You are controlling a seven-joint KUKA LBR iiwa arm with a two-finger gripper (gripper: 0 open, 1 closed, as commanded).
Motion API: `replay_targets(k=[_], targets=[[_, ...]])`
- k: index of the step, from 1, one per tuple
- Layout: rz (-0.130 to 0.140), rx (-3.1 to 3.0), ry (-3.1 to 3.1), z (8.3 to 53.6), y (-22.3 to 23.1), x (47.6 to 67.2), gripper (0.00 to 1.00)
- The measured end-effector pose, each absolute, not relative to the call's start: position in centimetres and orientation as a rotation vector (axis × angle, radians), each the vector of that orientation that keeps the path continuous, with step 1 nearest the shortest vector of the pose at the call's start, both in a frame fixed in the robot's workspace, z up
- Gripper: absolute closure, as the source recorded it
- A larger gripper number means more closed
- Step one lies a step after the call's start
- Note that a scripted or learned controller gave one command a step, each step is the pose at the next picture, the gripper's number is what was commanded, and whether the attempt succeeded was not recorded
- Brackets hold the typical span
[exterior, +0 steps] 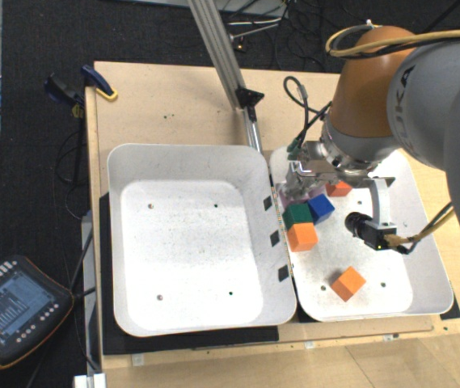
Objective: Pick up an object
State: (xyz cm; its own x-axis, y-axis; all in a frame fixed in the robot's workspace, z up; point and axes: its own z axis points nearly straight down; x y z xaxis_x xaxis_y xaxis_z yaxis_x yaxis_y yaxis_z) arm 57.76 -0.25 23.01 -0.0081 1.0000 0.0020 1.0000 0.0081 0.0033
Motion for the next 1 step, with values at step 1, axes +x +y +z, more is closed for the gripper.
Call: replay_targets(k=[1], targets=[[0.007, 2.212, 2.228, 24.08, 4.65, 60.89, 1.0]])
